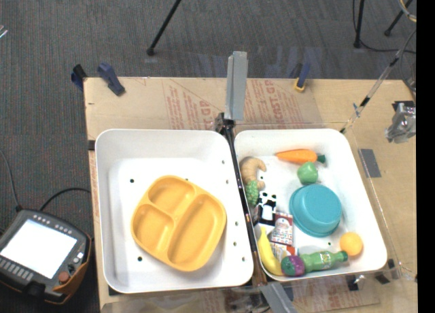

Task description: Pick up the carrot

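At the right edge of the view, above the far right corner of the right bin (353,162), a small grey metal part shows, which I take for the hand (401,122). It stands over the brown surface (170,97) outside the bin, and it is too small and too much cut off to tell if it is spread or pressed together. Nothing is visible in it.

The carrot (298,156) is well apart from the hand. It lies flat in the far part of the right bin, near the back wall, with the orange tip to the left and the green end to the right. Just in front of its green end lies a small green round fruit (307,173), and in front of that stands a teal bowl (316,209). Left of the carrot, near the wall between the bins, is a tan curved piece (253,167), with a green bunch (253,192) below it.

Nearer to the front of this bin are a red and white packet (281,228), a yellow banana (267,254), a green bottle (325,260) lying on its side, and an orange ball-shaped fruit (351,243).

The left bin (109,169) holds a yellow divided plate (179,222). On the floor at the lower left lies a control tablet (41,250).
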Available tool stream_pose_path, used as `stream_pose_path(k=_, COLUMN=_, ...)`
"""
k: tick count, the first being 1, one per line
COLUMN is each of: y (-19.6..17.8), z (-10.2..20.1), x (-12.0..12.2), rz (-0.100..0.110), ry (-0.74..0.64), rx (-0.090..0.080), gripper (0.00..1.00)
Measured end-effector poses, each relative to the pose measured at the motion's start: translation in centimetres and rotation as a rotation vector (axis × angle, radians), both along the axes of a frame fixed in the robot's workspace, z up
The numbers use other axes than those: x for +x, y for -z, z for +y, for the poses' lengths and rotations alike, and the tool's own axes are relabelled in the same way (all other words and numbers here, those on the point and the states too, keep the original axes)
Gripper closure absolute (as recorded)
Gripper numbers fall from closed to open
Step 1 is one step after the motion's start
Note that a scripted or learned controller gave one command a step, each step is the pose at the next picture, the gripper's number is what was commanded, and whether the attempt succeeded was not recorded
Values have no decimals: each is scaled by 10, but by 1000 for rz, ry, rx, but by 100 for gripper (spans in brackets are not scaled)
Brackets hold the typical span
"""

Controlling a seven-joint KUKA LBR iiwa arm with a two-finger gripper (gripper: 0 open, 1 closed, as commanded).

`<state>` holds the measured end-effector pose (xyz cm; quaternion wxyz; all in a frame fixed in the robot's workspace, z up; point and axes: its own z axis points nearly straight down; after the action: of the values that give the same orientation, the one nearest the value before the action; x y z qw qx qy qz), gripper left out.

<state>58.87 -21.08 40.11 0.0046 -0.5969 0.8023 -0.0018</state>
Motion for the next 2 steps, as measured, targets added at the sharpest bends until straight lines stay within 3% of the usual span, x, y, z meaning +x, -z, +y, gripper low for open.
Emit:
stream_pose_path(k=1, y=103, z=0, x=-52, rz=17, ry=-341, rx=8, gripper=100)
stream_pose_path(k=2, y=-1, z=0, x=7, rz=7, ry=-583, rx=3, gripper=100)
